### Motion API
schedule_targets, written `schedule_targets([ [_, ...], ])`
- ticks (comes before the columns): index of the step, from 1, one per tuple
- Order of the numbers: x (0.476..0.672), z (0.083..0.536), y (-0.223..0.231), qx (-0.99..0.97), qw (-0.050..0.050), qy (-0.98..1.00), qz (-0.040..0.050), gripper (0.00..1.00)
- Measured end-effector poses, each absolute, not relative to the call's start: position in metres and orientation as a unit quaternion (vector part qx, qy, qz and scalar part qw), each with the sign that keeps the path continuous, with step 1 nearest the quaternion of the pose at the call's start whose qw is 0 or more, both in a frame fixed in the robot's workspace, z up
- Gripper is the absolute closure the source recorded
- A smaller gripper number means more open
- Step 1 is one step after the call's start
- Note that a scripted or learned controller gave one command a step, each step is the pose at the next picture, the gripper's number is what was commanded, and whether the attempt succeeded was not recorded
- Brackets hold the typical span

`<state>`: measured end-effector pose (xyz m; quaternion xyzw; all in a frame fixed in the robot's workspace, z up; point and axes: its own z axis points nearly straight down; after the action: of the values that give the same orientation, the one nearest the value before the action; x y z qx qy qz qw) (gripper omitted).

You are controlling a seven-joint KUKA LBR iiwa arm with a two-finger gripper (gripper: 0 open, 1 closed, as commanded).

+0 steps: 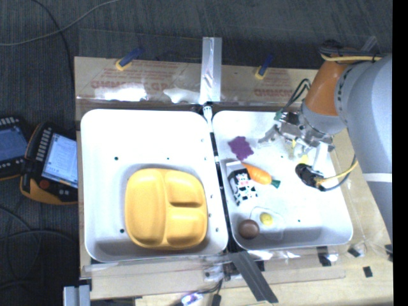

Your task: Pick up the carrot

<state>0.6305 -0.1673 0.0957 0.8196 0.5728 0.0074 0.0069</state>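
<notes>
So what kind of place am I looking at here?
Probably a robotics lab bench for pick-and-place trials: a grey arm with an orange band reaches over two shallow white plastic bins, toy food such as a small orange carrot lies inside, and cables run over the carpet.

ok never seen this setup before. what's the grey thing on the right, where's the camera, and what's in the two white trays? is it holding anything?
The grey thing with the orange band is a robot arm that reaches in from the right. At its end sits a two-finger gripper, for picking things up. One fixed camera looks down on the bench at a slant.

The bench carries two shallow white bins side by side. The left bin holds a yellow divided tray. The right bin holds the carrot, orange with a green end. Next to it lie a purple piece, a black-and-white block, a brown round object and a small yellow one.

The gripper hovers over the far right part of the right bin, apart from the carrot. The carrot lies loose in the bin, so it is not picked up yet.
</notes>
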Motion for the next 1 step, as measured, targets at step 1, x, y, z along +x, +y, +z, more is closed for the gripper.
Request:
schedule_targets([
  [1,0.587,0.1209,-0.0984,0.796,-0.001,0.606,-0.0018,0.0],
])
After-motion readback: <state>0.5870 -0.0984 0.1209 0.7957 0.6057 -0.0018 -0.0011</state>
